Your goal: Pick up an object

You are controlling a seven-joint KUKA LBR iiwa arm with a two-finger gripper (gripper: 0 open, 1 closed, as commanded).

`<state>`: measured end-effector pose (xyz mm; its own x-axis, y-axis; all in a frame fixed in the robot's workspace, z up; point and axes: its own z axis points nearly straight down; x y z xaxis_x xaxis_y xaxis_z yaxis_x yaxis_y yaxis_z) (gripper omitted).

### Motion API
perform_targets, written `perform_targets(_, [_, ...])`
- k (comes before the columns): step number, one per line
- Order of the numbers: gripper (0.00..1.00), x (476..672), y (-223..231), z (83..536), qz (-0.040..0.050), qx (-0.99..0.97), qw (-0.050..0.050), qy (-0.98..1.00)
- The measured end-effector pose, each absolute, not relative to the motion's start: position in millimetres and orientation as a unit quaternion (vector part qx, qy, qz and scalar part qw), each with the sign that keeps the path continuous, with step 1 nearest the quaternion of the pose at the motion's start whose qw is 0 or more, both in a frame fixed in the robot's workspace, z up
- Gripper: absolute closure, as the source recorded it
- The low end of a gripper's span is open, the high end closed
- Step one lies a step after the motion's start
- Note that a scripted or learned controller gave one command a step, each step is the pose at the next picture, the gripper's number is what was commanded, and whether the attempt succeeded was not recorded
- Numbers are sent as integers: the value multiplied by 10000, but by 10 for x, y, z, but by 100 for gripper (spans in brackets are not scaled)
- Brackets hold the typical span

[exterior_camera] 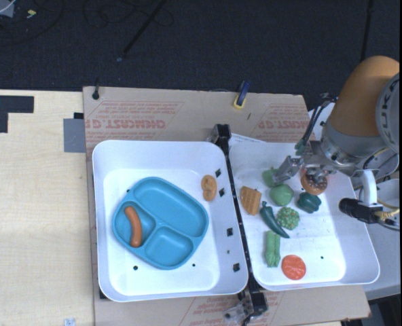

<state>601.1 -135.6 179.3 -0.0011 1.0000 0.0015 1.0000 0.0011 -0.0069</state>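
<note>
Mid-approach: end effector (314, 175) low over the right bin's (364, 260) far side, grip state impossible to tell, just above a reddish-brown piece (316, 179) beside green toy vegetables (280, 195); next, a straight descent and a clean closure on one item.

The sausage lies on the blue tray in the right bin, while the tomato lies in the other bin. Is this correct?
Not quite. The camera view shows the sausage on the blue tray in the left bin, not the right one. The tomato does lie in the other bin.
</note>
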Motion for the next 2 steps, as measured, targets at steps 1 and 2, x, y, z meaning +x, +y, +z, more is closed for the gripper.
perform_targets(1, [0,6078,-1374,1388,-21,-7072,-31,-7070])
perform_targets(2, [0,6065,-1372,1304,-7,-7078,-4,-7064])
